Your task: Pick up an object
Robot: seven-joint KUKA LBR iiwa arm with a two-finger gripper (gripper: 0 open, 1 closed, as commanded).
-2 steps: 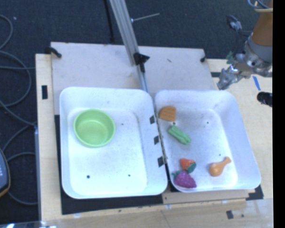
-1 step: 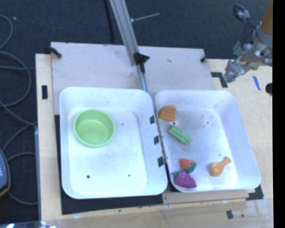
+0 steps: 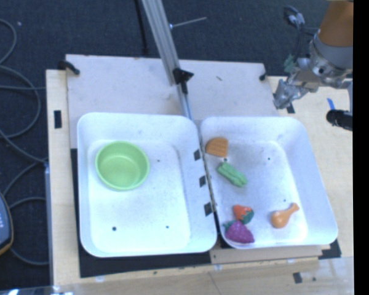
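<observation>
Toy food [image 3: 232, 174] bears no readable writing; claw [image 3: 284, 98] hovers apart.

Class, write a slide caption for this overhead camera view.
Gripper hovers beyond the right bin of toy food; green bowl sits in the left bin.

— What carries everything here?

— A pale wooden bench [image 3: 58, 183] standing on dark carpet, with a lighter board [image 3: 123, 85] laid across its far part.

— And what sits directly on it?

— Two shallow white bins side by side, their inner edges touching: the left bin [image 3: 172, 226] and the right bin [image 3: 310, 165]. A dark mat [image 3: 86, 260] shows under the left one. A slanted metal rail [image 3: 160, 29] meets the board just behind them.
</observation>
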